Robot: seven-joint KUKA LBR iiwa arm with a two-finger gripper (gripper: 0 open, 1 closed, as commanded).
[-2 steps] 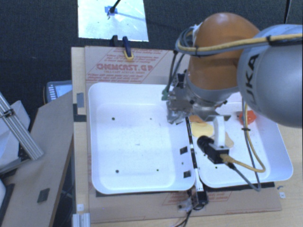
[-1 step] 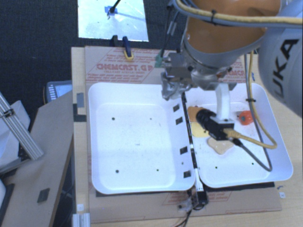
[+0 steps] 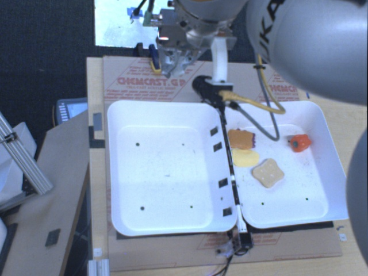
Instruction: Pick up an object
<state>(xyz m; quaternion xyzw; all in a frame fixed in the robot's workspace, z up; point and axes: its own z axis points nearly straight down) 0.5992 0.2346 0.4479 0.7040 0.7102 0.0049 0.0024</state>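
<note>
Gripper point(image 3: 175, 62) position: raised above the bench, beyond the far edge of the left bin point(image 3: 167, 211), over the printed cardboard sheet point(image 3: 144, 84) on which both bins rest. Its closure state cannot be determined from this view; no object is visible in it. This height and offset suggest a standby or transit pose rather than a grasp pose, since no candidate object lies beneath it.

Arm point(image 3: 310, 33): the grey body enters from the right and passes over the far corner of the right bin point(image 3: 322, 206), covering part of that bin's rim. A yellow cable point(image 3: 259, 105) and a grey cable run from the fitting at the far end of the divider between the two bins and drape into the right bin.

Container contents, referenced to the divider:
- Left bin: only small dark specks are visible on its floor.
- Right bin: an orange-brown toast-like piece point(image 3: 241, 138) sits just beside the divider; a pale yellow flat piece point(image 3: 246, 158) lies touching or slightly overlapping its near edge; a tan bread-slice shape point(image 3: 268, 173) lies near these, further from the divider; a small red-orange item point(image 3: 299, 143) rests well apart, toward the outer wall.

Task status, as judged: the pick has not begun. All candidates lie in the right bin, so the gripper must travel toward the near right before it descends.
</note>
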